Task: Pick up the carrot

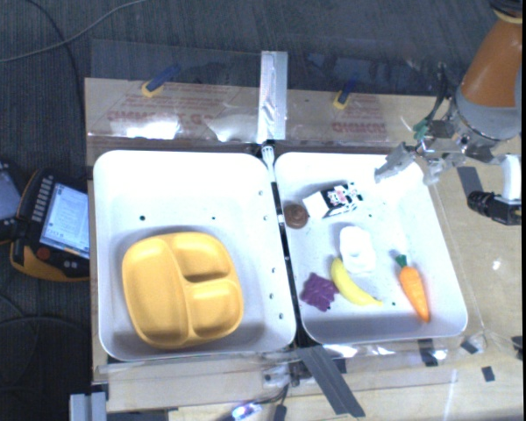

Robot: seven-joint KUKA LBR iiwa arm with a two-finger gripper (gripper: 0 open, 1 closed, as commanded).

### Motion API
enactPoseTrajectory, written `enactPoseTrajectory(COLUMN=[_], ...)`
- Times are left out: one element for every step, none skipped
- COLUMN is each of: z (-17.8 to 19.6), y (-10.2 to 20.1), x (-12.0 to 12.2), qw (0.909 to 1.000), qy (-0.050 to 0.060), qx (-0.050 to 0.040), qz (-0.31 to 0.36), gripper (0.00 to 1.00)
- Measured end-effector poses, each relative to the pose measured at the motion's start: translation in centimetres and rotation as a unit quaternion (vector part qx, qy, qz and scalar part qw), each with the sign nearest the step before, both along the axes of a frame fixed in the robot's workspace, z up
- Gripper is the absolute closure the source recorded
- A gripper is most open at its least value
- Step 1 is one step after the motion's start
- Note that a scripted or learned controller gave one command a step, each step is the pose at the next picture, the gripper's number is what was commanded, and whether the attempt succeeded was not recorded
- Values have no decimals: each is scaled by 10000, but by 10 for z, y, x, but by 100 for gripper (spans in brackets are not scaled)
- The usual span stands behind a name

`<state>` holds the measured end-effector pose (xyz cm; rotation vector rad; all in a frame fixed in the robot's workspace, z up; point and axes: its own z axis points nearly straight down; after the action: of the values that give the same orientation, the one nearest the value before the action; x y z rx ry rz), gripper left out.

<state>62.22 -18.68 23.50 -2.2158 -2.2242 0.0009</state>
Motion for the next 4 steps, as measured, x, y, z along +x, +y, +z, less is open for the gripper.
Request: enactPoseTrajectory(z=[-107,-139,-130,-121], y=[-34,-29,-29,-36], x=[-53,-92,-91,-138], qw=[9977,9949,9949,9963], qy=[7,-15,-28,-1], qx=[14,43,31,-1], qz=[680,1009,1007,856], gripper=[0,0,100,100])
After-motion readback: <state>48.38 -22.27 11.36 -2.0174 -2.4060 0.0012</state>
